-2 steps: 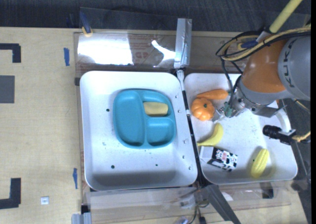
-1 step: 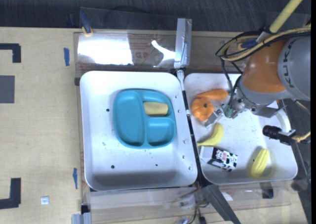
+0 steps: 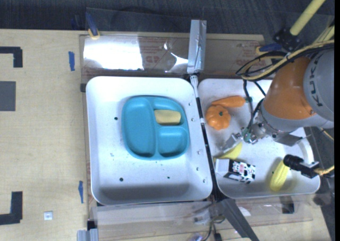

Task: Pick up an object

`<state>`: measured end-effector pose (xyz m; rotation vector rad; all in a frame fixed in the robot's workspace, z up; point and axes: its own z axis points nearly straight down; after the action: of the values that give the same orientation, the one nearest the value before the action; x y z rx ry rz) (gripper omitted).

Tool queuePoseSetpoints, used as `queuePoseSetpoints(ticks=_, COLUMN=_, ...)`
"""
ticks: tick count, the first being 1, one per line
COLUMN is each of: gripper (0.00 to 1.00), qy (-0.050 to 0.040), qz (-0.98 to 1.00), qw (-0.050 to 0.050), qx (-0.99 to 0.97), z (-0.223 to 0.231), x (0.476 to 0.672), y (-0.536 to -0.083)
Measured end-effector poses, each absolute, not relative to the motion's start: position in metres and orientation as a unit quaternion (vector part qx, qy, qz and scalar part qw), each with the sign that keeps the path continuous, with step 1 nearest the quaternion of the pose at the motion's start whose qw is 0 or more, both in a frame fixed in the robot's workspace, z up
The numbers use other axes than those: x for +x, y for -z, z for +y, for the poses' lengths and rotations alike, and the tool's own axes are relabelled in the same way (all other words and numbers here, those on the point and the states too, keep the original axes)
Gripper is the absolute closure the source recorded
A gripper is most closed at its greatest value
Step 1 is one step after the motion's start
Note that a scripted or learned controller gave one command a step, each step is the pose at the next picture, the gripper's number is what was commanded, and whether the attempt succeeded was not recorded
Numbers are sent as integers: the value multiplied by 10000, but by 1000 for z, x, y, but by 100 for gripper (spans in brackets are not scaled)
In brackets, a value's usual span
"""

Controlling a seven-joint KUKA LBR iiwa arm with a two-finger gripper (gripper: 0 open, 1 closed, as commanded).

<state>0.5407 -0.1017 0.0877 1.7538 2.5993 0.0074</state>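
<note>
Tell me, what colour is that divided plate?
Blue; the plate shows in the camera view.

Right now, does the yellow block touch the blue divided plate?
Touching. The camera view shows the yellow block lying inside the upper right compartment of the blue divided plate.

The wooden bench [image 3: 37, 144] carries two white bins side by side: the left bin [image 3: 101, 171] toward nine o'clock, the right bin [image 3: 265, 184] toward three o'clock, their inner edges touching.
</note>
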Motion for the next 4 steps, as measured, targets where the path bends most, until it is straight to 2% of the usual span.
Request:
queuePoseSetpoints(ticks=1, gripper=0, qy=-10, qz=7479, qw=24, qx=6638, z=-117, x=604, y=-129)
queuePoseSetpoints(ticks=2, gripper=0, qy=-17, qz=7159, qw=23, qx=6982, z=-95, x=548, y=-87)
queuePoseSetpoints(ticks=3, gripper=100, qy=-34, qz=7153, qw=54, qx=6988, z=-96, x=550, y=-99)
queuePoseSetpoints(ticks=4, gripper=100, qy=-38, qz=7316, qw=34, qx=6817, z=-53, x=571, y=-210)
